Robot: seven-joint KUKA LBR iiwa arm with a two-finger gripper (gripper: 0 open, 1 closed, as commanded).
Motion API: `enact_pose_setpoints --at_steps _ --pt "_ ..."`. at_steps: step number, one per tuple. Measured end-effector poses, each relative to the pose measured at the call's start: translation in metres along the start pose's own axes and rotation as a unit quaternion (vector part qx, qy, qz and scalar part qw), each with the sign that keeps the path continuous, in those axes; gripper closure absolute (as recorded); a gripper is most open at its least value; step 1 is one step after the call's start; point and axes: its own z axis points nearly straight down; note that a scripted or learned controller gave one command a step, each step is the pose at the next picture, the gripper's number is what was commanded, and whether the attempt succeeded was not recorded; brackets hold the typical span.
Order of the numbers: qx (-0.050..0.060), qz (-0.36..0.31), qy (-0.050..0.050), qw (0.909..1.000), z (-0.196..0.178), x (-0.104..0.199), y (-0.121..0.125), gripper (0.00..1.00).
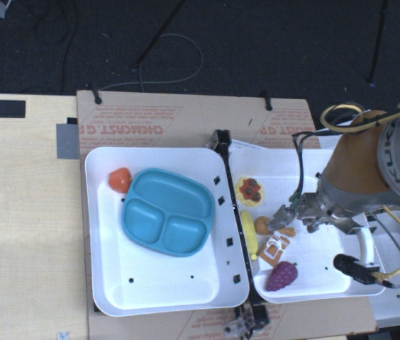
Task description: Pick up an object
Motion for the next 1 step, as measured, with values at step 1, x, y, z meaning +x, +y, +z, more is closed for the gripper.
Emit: enact_pose_setpoints --at_steps 1 --pt "-0.002 0.003 0.000 1.0000 -0.0125 -0.0019 0.0008 1.00"
